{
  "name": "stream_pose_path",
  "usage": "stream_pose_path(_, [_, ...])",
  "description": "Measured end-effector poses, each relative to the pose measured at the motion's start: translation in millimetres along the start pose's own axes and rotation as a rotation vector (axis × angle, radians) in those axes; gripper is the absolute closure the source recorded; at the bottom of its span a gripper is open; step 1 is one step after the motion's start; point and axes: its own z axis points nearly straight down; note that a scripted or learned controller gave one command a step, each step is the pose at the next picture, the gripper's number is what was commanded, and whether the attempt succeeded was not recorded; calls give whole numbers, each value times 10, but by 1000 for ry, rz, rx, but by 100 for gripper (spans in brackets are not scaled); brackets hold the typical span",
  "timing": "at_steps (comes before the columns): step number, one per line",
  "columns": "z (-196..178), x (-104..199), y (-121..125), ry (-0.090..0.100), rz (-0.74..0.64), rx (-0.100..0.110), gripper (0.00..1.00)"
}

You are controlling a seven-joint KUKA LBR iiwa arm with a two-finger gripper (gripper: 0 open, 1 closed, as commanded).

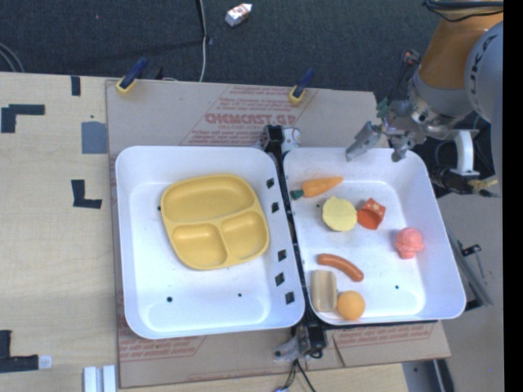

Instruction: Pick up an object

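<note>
My gripper (377, 148) hangs open above the far edge of the right bin (433, 219), with nothing between its two fingers. Below it in that bin lie a carrot (321, 187), a yellow round piece (339, 215), a red piece (371, 213), a pink piece (409, 242), a sausage (339, 266), a tan block (324, 289) and an orange ball (350, 305). The carrot is the nearest item, to the lower left of the fingers.
The left bin (139, 243) holds a yellow divided tray (215, 220). Black clips run along the seam between the bins (282, 219). Two clamps (131, 76) hold the cardboard at the back. A small wrapped item (238, 13) lies on the dark floor beyond.
</note>
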Motion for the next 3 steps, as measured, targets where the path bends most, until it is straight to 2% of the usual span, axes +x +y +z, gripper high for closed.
stream_pose_path(1, [1431, 594, -58, 1, -4, 3, 0])
stream_pose_path(2, [1377, 580, 95, 2, 2, 14, 0])
stream_pose_path(3, [1371, 587, 99, -1, 2, 9, 0])
